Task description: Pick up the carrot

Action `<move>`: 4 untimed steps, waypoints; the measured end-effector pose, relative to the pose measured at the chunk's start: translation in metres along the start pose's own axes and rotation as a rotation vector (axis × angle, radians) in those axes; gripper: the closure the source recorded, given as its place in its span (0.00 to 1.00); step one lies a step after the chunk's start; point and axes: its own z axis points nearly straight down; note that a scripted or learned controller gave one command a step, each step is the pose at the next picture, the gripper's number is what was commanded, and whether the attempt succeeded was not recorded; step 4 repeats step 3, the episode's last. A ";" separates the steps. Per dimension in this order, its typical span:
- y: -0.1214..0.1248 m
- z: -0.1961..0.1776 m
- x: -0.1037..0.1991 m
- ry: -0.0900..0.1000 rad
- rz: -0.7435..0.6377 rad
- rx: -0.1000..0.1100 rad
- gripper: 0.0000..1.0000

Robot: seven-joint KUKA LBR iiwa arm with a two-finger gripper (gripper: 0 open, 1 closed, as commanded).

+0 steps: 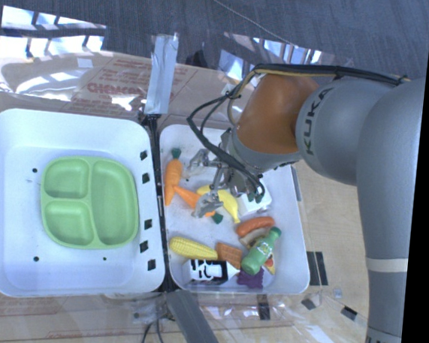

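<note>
the arm (354,128) reaches in from the right and hangs low over the right bin (293,235), its gripper (211,193) down among the toy food. the metal fingers (215,181) stand spread, a clear gap between them, and nothing sits between them. the carrot (172,179) lies at the left side of that bin, close along the wall, lengthwise, just to the left of the gripper and apart from it. a smaller orange piece (185,197) lies beside it. a banana (230,205) rests right under the fingertips. lower down: a corn cob (192,247), a sausage (255,226), a green bottle (259,251) tilted, and a black and white card (206,270). in the left bin (9,185) sits a green divided plate (89,202).
</note>
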 end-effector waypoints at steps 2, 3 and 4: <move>0.020 0.007 0.060 -0.006 0.141 0.002 1.00; 0.111 -0.085 0.071 -0.008 0.284 -0.001 1.00; 0.111 -0.085 0.071 -0.008 0.284 -0.001 1.00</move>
